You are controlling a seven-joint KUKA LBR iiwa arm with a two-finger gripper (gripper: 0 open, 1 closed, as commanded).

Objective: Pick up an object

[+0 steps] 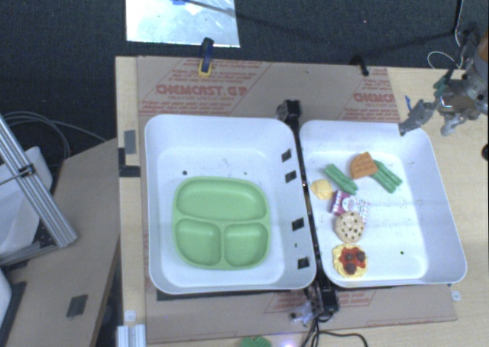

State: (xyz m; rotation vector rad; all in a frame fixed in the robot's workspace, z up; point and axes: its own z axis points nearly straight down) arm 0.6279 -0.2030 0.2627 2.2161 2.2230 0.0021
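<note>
Tan bench [252, 82], red print along its far edge, beneath both bins.

Left bin [164, 185]: white, shallow, holding a pale green tray [221, 222] with three compartments, one wide at the far side and two smaller at the near side. Tray lying flat, near the bin's middle.

Right bin [435, 208]: white, shallow, touching the left bin along a dark seam. All toys gathered in its left half.

Beyond the bench, on dark floor: shiny foil sheet [182, 0].

At the upper right: grey arm [470, 93] reaching in over the far right corner of the right bin. Gripper [425, 127] released, its two fingers spread apart, nothing between them. Poised at the bin's far rim, well apart from the toys.

Toys in the right bin, none grasped:
- Long green pod [340, 179], slanted, near the seam.
- Second green pod [387, 175], slanted likewise, to the right of the cracker.
- Orange cracker [363, 165], between the two pods, touching the second.
- Purple and white packet [348, 205], just below the first pod.
- Round speckled cookie [350, 226], touching the packet's near edge.
- Yellow disc with red centre [349, 260], closest to the near rim, just below the cookie.
- Small yellow lump [322, 189], beside the seam, left of the packet.

Yellow clip [205, 59] on the bench's far edge.
</note>
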